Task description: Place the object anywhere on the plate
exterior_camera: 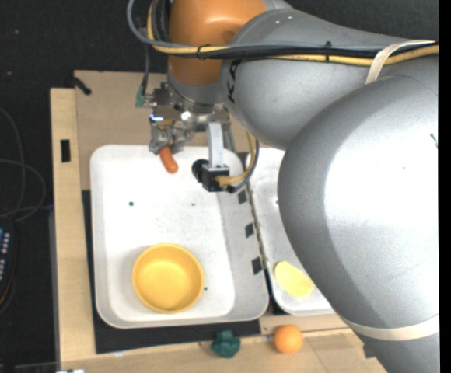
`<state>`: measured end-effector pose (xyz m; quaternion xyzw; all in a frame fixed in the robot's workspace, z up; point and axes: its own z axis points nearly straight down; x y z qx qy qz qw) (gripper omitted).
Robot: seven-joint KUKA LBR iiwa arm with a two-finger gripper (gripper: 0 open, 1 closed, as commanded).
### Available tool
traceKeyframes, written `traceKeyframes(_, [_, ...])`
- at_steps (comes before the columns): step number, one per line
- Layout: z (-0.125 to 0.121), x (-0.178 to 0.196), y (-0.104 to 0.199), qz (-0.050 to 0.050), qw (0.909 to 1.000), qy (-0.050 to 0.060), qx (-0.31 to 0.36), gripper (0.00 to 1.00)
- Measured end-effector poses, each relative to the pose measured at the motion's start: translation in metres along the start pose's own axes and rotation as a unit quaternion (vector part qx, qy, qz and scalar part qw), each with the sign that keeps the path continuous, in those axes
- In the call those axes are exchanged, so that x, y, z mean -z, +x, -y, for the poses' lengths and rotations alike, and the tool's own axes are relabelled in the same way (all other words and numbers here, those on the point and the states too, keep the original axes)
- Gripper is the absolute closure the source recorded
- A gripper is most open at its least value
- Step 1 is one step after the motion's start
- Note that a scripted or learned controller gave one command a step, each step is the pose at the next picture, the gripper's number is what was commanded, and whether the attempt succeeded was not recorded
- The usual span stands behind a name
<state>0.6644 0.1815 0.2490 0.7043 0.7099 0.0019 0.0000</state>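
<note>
A yellow plate (168, 277) lies at the near end of the left white bin (113, 208). My gripper (166, 148) hangs over the far end of that bin, well beyond the plate. A small orange-red carrot-shaped object (169, 162) sticks out downward from between its fingers. The gripper is shut on the object's upper end. The arm's orange band and grey body cover the upper right of the view and most of the right bin.
A pale yellow item (291, 280) lies in the visible part of the right bin (280, 305). On the bench in front of the bins sit an orange ball (288, 339) and a small green object (225, 344). A black cable fitting (208, 174) hangs beside the gripper.
</note>
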Motion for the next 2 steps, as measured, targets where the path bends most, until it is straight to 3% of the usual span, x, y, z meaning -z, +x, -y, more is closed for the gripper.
traceKeyframes(1, [-0.0057, -0.0172, 0.0071, 0.002, 1.0, 0.002, -0.003, 1.0])
traceKeyframes(2, [-0.006, -0.0165, 0.0069, 0.003, 1.0, 0.001, -0.002, 0.0])
